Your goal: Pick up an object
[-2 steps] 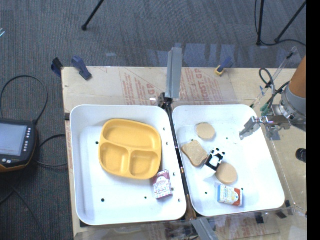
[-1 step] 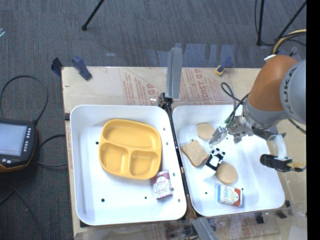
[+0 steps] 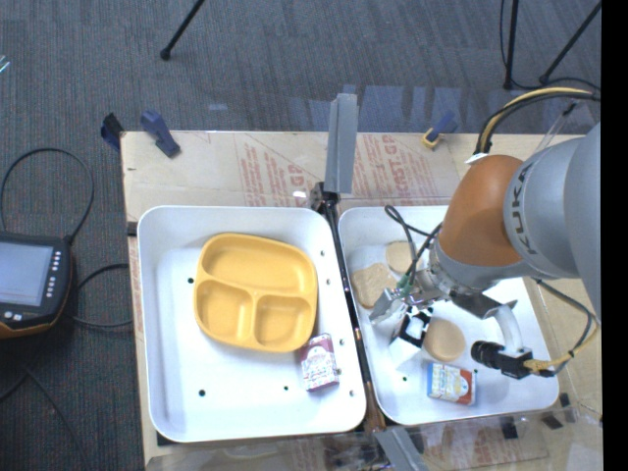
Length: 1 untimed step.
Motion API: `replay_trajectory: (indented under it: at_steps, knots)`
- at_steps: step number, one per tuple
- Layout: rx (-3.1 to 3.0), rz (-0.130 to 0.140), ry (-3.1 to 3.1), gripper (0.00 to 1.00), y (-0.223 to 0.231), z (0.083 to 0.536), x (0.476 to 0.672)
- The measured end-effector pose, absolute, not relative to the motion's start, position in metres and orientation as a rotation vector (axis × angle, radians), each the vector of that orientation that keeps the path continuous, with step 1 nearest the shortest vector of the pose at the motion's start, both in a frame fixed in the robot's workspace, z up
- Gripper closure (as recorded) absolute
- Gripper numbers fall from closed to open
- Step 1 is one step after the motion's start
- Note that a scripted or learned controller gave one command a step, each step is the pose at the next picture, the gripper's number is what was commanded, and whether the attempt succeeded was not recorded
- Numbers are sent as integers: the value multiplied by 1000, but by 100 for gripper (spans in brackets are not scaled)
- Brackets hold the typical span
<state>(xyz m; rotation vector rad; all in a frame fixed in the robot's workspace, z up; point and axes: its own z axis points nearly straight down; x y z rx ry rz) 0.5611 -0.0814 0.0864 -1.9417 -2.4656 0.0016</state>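
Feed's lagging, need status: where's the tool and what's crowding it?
Tool low in right shallow white bin. Grasp not confirmed. Tan flat squarish piece and tan round disc close on either side.

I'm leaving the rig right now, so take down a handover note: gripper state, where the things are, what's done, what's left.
Gripper: low in the right bin, between a tan slice and a tan disc; grip unclear.
Also in that bin: a small carton.
Left bin: yellow plate, pink packet.
Done: nothing seen lifted.
Left: grasp one thing and raise it.
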Motion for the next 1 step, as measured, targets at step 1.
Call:
replay_trajectory:
  at_steps: [1]
  knots:
    - [-1951, 4, -2456, 100, -84, 94, 562]
